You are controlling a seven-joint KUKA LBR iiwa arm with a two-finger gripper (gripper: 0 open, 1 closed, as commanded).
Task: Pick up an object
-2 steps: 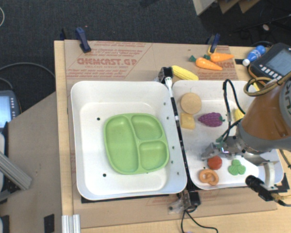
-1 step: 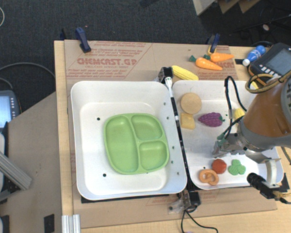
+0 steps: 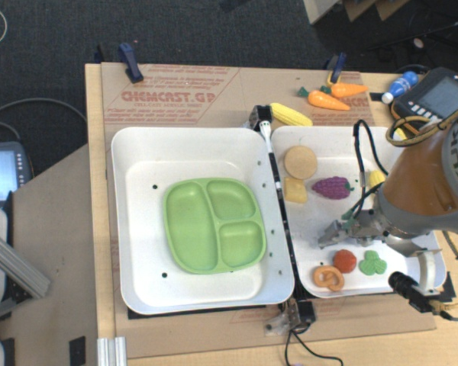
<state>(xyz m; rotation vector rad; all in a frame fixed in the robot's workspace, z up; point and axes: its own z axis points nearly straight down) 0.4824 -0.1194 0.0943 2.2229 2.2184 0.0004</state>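
Here, red print on the brown board (image 3: 175,90) at upper centre reads "CHEMCAST"; the letters after it and the smaller lines are too blurred to read. No other writing is legible.

Count of items:
- Two white bins: left bin (image 3: 130,204), right bin (image 3: 332,142), edges touching at frame centre.
- One green tray (image 3: 214,224) with three compartments, in the left bin.
- In the right bin: one tan disc (image 3: 300,161), one yellow block (image 3: 295,191) just below it, one purple grape bunch (image 3: 331,187), one red ball (image 3: 345,261), one green piece (image 3: 373,263), one orange pretzel (image 3: 329,278).
- On the board above the bins: one corn cob (image 3: 290,115), two carrots (image 3: 334,95).
- Two blue clamps (image 3: 130,62) at the board's top edge.

The arm (image 3: 424,181) enters from the right, over the right bin. The gripper (image 3: 343,232) sits low in that bin, just above the red ball; its fingers stand slightly apart with nothing between them.

The board lies on a wooden bench. Dark carpet fills the top of the frame, with a cable at upper left. A handheld screen unit (image 3: 435,97) rests at upper right.
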